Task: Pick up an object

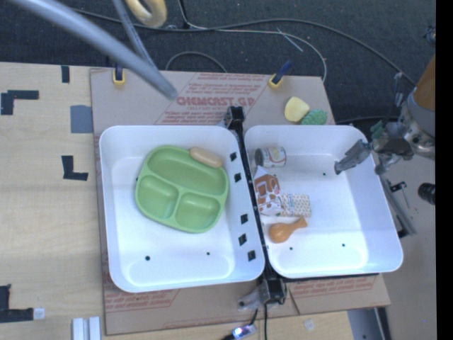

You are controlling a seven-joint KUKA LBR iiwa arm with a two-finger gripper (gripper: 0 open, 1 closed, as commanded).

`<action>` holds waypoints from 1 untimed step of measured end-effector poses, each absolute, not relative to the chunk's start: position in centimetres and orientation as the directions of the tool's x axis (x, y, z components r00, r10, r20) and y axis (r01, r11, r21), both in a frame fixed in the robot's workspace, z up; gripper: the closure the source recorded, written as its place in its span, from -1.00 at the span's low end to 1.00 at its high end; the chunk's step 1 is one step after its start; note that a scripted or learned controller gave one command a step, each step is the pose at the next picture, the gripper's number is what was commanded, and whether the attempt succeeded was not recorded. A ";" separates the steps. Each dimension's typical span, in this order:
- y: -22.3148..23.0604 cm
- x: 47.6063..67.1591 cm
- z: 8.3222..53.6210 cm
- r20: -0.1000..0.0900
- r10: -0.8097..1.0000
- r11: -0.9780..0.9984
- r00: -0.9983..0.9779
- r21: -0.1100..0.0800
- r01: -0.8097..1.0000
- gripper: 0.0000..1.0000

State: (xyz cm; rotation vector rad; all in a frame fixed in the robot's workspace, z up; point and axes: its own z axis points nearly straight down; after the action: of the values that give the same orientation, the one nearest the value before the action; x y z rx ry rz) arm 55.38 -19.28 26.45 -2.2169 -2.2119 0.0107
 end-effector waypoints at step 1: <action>-19.2 55.6 27.0 0.000 1.000 0.001 -0.001 -0.001 1.000 -1.00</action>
State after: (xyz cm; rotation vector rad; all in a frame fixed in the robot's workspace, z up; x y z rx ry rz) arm 55.59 -19.24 27.03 -2.2199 -2.2223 0.0019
